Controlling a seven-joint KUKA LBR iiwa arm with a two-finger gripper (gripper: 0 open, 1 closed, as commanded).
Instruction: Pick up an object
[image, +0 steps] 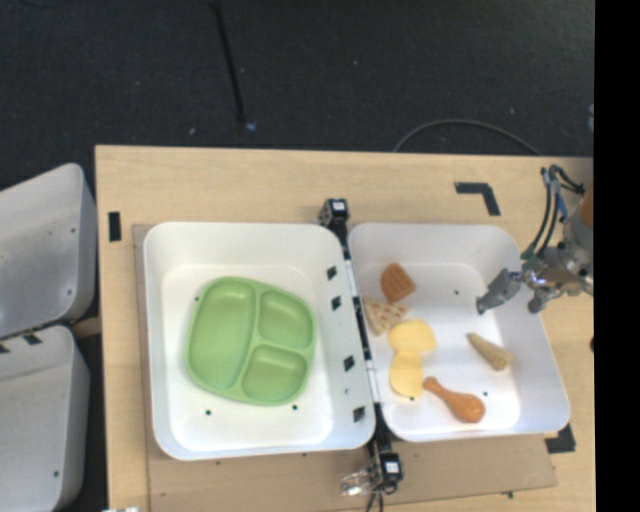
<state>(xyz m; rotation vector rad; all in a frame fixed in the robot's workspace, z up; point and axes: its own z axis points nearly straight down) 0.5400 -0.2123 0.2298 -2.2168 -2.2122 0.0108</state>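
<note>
The right bin (440, 425) holds several toy foods. A brown waffle piece (397, 283) lies near its left wall, with a pale waffle wedge (381, 316) just below it. Two yellow pieces (409, 356) sit in the middle, and an orange drumstick (455, 398) lies toward the front. A tan cone (489, 350) rests at the right. My gripper (518, 292) hangs over the bin's right side, above and right of the cone, with its fingers spread open and nothing between them.
The left bin (165, 420) holds a green divided plate (252, 340). A black divider with clips (352, 330) runs between the bins. A cable (460, 127) loops on the bench behind the right bin. White shapes stand off the bench's left edge.
</note>
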